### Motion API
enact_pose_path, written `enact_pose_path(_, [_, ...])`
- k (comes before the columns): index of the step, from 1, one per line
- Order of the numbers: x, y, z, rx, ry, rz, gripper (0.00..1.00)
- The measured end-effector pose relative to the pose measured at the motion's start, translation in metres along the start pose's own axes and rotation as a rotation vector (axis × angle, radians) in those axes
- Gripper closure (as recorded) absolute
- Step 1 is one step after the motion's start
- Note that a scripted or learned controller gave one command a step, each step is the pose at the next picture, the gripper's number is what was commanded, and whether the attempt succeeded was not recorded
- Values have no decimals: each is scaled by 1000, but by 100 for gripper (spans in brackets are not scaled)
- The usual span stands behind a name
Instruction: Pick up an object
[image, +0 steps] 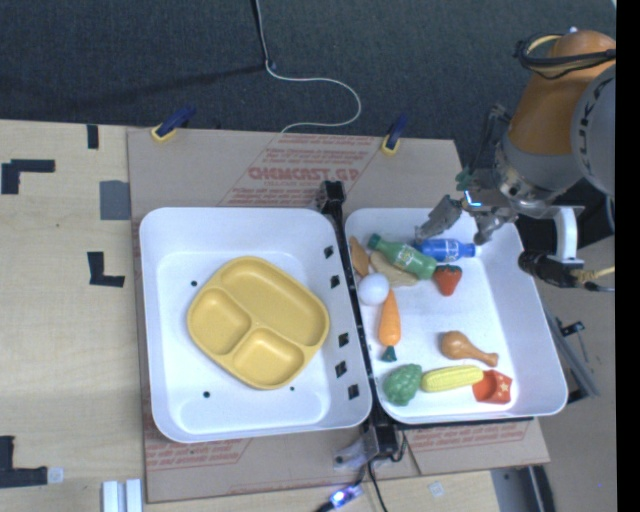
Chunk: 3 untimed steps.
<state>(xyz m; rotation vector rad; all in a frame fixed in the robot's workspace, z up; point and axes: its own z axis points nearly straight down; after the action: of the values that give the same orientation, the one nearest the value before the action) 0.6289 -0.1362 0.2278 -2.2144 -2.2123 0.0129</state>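
My gripper (464, 224) hovers over the far edge of the right bin (525, 330). Its fingers (440, 217) are spread open with nothing between them. Just below them lies a small blue bottle (445, 249), and a green bottle (402, 256) lies to its left. Also in this bin are a red strawberry (449, 281), a white egg (373, 290), a carrot (389, 320), a chicken drumstick (465, 347), a corn cob (451, 378), broccoli (403, 383) and a red pepper piece (494, 386).
The left bin (165, 300) holds a yellow divided plate (258, 320). A black divider strip (343, 300) runs between the bins. The orange-banded arm (555, 90) rises at the upper right. A white cable (320, 90) lies beyond the bins.
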Motion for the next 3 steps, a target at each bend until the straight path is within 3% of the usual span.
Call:
enact_pose_path(1, [0,2,-8,-12,-2,-3,0])
enact_pose_path(3, [10,-6,110,-7,-2,-2,0])
